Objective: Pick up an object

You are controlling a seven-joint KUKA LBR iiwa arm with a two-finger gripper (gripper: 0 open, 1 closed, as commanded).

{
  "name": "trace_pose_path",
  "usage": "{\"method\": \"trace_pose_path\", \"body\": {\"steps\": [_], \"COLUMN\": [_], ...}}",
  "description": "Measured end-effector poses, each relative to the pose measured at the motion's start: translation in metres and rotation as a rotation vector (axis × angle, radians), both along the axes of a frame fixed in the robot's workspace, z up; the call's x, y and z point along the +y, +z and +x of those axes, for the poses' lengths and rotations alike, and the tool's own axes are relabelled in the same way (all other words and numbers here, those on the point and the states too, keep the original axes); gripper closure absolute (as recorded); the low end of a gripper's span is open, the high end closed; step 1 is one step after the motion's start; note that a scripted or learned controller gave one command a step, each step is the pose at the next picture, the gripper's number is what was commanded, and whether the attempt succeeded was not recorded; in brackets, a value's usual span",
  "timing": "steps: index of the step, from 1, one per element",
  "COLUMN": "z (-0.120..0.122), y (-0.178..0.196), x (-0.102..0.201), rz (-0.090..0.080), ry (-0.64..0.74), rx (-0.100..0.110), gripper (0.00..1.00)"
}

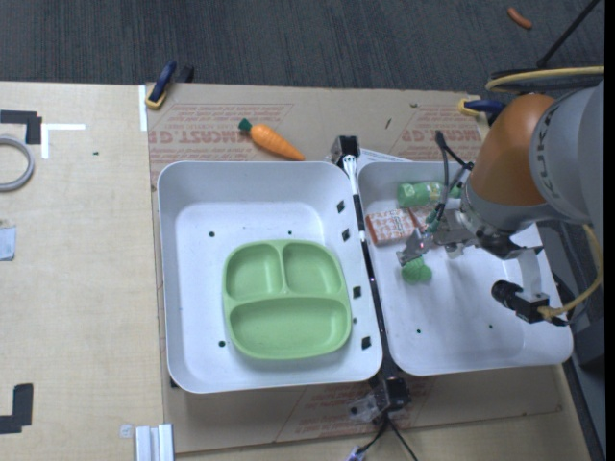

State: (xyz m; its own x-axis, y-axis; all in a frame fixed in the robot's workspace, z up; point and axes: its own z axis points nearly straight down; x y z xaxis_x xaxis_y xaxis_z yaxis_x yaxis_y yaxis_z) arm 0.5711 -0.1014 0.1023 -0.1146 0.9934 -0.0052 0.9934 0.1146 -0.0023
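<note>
White plastic bins sit side by side on the bench. Left bin [183, 257] holds a green divided plate [286, 299]. Right bin [480, 353] holds a small green object [417, 271], a red-and-white packet [389, 226] and a green packet [420, 193], all grouped in its far left part. Gripper [423, 245] hangs just above the small green object, near the red-and-white packet; contact between them cannot be determined, and finger state cannot be determined. Grey arm [538, 161] enters from the right. An orange toy carrot [271, 139] lies on the cardboard beyond the left bin.
</note>
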Motion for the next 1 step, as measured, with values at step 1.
{"method": "trace_pose_path", "body": {"steps": [1], "z": [0.0565], "y": [0.0899], "x": [0.0609], "rz": [0.004], "ry": [0.131], "rx": [-0.002], "gripper": [0.00]}}
